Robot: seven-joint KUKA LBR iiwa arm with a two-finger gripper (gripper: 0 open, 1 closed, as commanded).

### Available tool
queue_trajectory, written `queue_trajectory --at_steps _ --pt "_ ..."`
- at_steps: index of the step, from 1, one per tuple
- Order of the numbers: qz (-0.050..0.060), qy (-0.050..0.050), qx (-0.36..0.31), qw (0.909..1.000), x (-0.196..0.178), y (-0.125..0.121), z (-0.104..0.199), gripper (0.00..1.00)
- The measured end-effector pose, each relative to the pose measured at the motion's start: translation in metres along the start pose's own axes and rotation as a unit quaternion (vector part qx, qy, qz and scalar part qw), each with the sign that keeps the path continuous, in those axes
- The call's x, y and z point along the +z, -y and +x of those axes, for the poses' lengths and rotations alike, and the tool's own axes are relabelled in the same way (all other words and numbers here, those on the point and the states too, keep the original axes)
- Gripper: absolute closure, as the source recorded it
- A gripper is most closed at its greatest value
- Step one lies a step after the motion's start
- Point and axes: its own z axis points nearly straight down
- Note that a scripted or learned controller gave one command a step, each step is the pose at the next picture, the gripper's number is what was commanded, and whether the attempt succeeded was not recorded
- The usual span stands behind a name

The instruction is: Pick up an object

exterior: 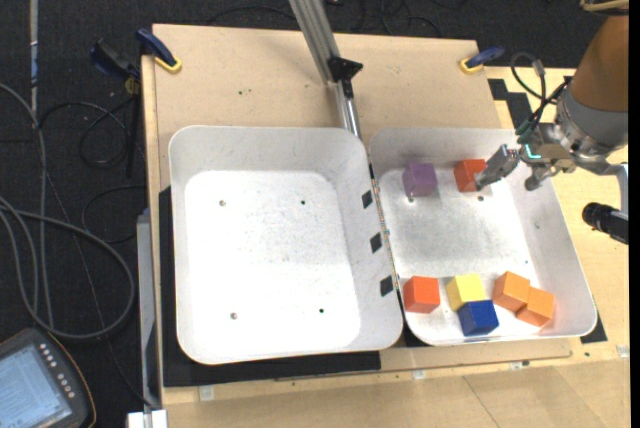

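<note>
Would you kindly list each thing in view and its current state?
Gripper: open, low in the right bin, holding nothing.
Red block: beside the gripper, ungrasped.
Purple block: resting free.
Orange, yellow and blue blocks: clustered at the near wall.
Left bin: no blocks.

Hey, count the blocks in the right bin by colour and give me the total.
Orange cube blocks: 4
Purple cube block: 1
Yellow cube block: 1
Blue cube block: 1
Total: 7
</note>
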Motion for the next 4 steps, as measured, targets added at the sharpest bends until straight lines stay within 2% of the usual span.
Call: queue_trajectory --at_steps 1,3,4 --pt "-0.002 0.001 -0.001 1.0000 -0.003 -0.001 0.000 0.00" --pt "0.000 0.000 0.000 1.0000 0.089 0.004 0.011 0.00" --pt "-0.001 0.001 0.000 1.0000 0.103 0.004 0.011 0.00"
